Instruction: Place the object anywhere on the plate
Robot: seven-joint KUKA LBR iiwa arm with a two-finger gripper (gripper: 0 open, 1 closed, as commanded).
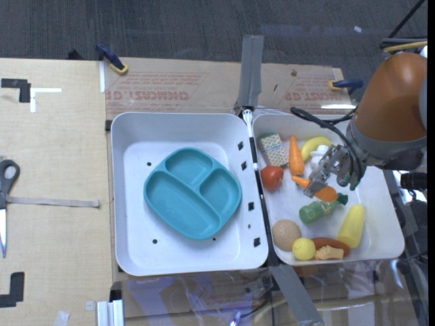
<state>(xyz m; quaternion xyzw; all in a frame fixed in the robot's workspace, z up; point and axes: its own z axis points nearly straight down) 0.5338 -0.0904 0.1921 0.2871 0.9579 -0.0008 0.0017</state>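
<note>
Scissors (pixel 7 182) at the far left on the wooden bench (pixel 54 155), well apart from the bins. Next, the left bin (pixel 122 243), white and shallow, with a blue sectioned plate (pixel 192 193) lying tilted near its middle, nothing on it. Then the right bin (pixel 387 246), crowded with toy food: red tomato (pixel 272 176) by the left wall, patterned block (pixel 273 149) above it, orange carrot (pixel 296 154) just beside the block, yellow banana (pixel 315 145) further right. Lower down, tan egg-like ball (pixel 286 233), yellow lemon (pixel 304 248), green bottle-shaped piece (pixel 315 211), yellow corn (pixel 351 225). Gripper (pixel 319 180) lowered among the items at mid-bin, touching or just over a small orange piece (pixel 325 194); finger spread and any hold impossible to tell. Orange-banded arm (pixel 397 100) at far right.
</note>
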